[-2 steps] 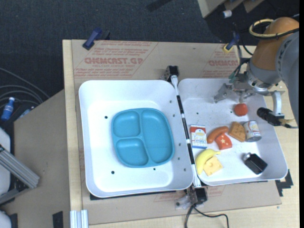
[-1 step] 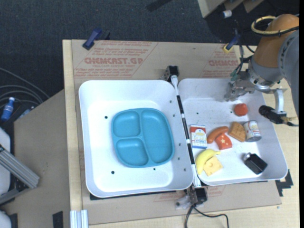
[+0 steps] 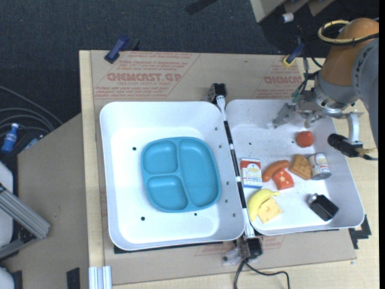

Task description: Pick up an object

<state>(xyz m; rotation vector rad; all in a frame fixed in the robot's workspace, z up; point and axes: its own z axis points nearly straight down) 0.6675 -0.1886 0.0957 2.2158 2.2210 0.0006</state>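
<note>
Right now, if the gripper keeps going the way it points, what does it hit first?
The gripper points left along the far end of the right bin. That bin's bare floor, then the divider rim, looks first; the red ball sits off-line. Depth is unclear.

**Dark carpet around a paper-covered counter**

The counter [image 3: 180,80] is topped with brown sheeting printed in red lettering, with a blue clamp [image 3: 116,50] at its far corner, well left of the claw [image 3: 295,114]. Dark blue carpet [image 3: 90,11] surrounds it. Black cables [image 3: 24,110] loop at far left, above a grey metal rail [image 3: 21,212].
</note>
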